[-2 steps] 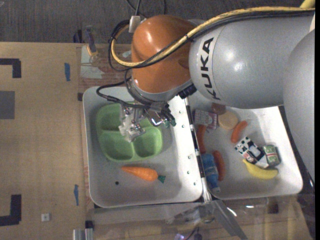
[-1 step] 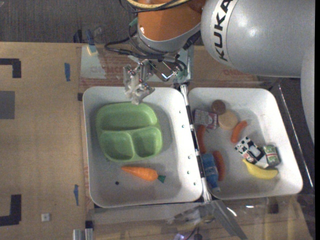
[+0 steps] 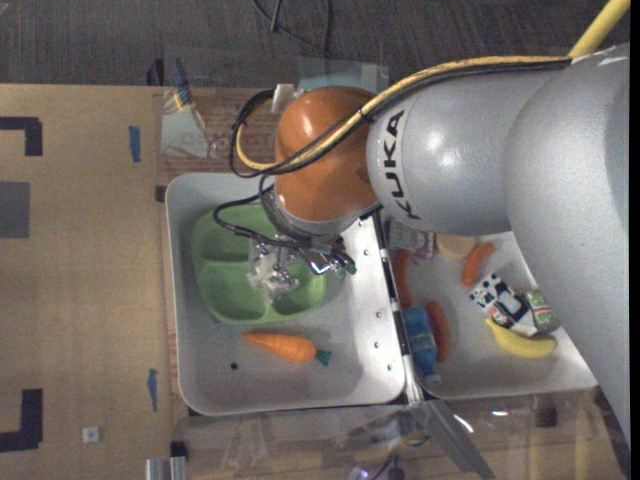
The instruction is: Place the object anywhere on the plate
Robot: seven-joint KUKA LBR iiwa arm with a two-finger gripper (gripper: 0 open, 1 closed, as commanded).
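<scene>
The end effector (image 3: 275, 273) hangs over the green plate (image 3: 225, 278), a divided tray in the left bin (image 3: 200, 378), and its metal parts blur together against the plate, so I cannot tell how it is set or whether anything is in it. Just below it in the view, off the plate's lower edge and on the bin floor, lies the toy carrot (image 3: 283, 347), lengthwise across the bin with its green stub end pointing toward the divider between the bins. That carrot looks like the object to place, though this is a judgement: it is the one loose thing beside the plate. It is probably light, hollow plastic, stiff and smooth, and its taper would let it squirt out of a pinch near the tip; a hold across the thicker middle, square to its length, seems safest. Being round, it may roll once set down, though the plate's compartments should stop it. Farther to the right, past the divider, the second bin (image 3: 570, 368) holds another carrot (image 3: 476, 261), a banana (image 3: 520, 343), a blue item (image 3: 422, 343) and a black-and-white patterned carton (image 3: 503, 301). Beyond both bins, the tan counter (image 3: 80, 268) stretches left with black and blue tape marks.
</scene>
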